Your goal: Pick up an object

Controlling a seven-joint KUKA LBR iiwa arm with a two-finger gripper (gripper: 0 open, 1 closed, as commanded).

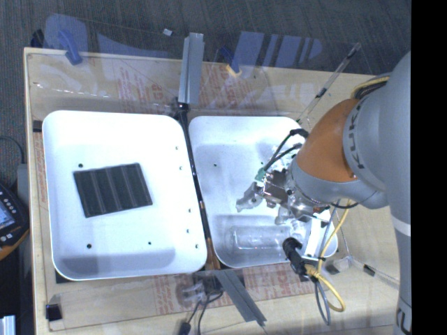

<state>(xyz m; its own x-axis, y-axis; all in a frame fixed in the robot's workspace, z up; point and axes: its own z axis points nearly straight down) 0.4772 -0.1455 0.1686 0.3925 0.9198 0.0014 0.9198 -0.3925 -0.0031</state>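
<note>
A clear cup [257, 239] is seen lying on its side at the near end of the right bin [209, 152]. It looks light, slippery and easily squashed. It is best held gently across the middle. The end effector [264, 199] is just above it; its state cannot be told.

Both bins [112, 128] looked like smooth white plastic, faintly glossy. The slab [112, 189] in the left bin was dark, matt and ribbed. At about five o'clock in the right bin [223, 142] lay a clear cup [257, 239] – see-through, shiny plastic by its look. The bench [98, 72] looked like pale wood under a clear film. The arm [370, 152] was smooth grey, its band [325, 152] glossy orange; the gripper [264, 199] showed bare metal.
</note>
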